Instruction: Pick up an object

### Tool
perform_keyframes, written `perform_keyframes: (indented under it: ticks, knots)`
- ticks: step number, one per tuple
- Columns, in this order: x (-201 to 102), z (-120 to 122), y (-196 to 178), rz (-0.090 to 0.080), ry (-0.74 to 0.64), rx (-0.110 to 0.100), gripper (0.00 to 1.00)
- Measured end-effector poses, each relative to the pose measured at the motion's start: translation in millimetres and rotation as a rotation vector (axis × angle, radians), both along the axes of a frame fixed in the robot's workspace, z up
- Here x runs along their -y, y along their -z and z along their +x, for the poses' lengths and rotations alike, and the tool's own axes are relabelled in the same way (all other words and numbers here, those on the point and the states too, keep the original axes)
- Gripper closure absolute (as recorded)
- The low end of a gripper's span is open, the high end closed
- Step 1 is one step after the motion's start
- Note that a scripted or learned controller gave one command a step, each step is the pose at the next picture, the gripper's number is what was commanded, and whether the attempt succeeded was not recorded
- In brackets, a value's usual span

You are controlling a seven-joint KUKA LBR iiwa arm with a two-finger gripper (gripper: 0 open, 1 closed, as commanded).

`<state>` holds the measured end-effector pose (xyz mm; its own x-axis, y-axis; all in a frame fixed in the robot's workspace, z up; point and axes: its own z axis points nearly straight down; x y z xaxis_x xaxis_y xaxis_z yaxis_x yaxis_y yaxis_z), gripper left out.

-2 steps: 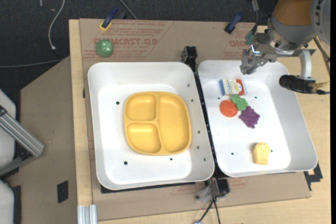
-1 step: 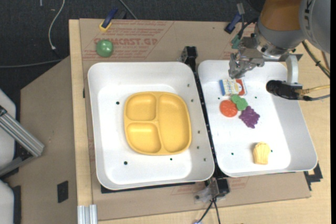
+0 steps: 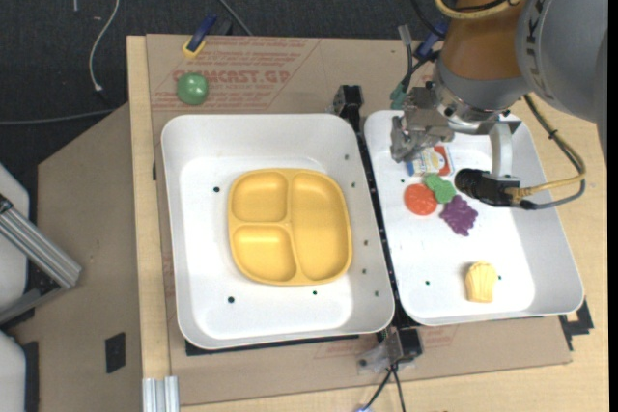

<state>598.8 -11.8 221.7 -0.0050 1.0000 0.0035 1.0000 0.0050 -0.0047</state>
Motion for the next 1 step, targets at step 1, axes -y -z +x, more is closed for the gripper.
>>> perform_keyframes:
  ticks: [1]
  knots:
    - [-59.9,-14.5,5.6,0.0,-0.002,0.0,1.0]
